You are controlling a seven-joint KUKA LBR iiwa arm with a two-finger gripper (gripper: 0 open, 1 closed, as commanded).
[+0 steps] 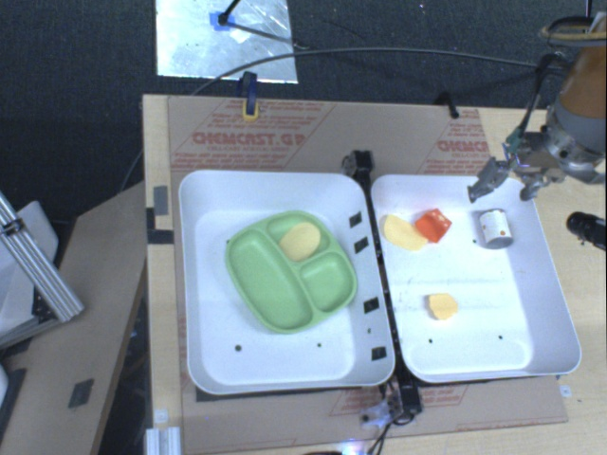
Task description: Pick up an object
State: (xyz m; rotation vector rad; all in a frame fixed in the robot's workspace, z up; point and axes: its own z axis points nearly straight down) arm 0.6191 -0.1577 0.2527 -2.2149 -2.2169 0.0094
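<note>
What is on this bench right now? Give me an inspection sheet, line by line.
Surface: two shallow white bins, left bin and right bin, on a brown board printed with red letters.
Job's things: in the right bin, a pale yellow oblong piece touching a red-orange block, a small silver metal cylinder and a small yellow chunk.
Clutter: green three-compartment plastic tray in the left bin, holding a yellow oval piece.
Grippers: gripper above the right bin's far edge, fingers spread, holding nothing.
Cables: thin dark cable arcing beyond the board.
Surroundings: dark carpet, shiny foil sheet.
</note>
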